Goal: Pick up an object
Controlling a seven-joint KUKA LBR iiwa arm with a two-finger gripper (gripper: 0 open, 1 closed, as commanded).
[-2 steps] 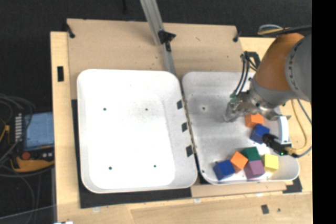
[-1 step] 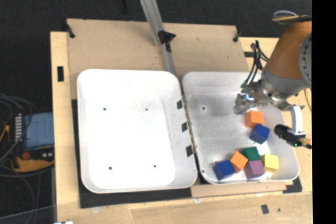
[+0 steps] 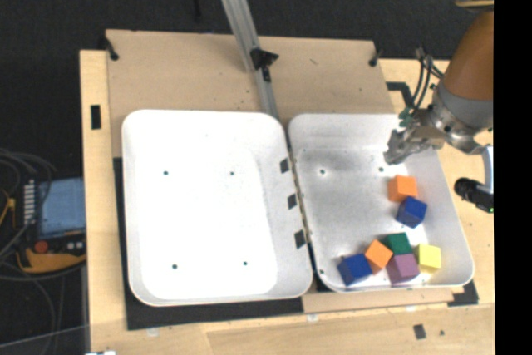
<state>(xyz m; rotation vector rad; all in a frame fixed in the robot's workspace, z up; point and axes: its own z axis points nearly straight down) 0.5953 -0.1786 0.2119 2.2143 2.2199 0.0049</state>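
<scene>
White bins (image 3: 208, 129), multicoloured blocks (image 3: 391, 255).

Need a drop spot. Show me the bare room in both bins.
Left bin: bare floor wall to wall. Right bin: bare along the divider side and its far half, left of the gripper. Crowded: near right corner, with blocks from the orange block to the yellow block.

The arm (image 3: 467, 87) enters as a broad, rounded orange band, its surface smooth and faintly glossy, above a grey wrist ring that shines pale along its lower rim. Thin dark cables loop off the wrist's left side — one curls up in a small arc, others trail down toward the tool. The gripper (image 3: 399, 147) is a compact grey metal block — angular, dull-finished, tapering to a narrow tip.
</scene>
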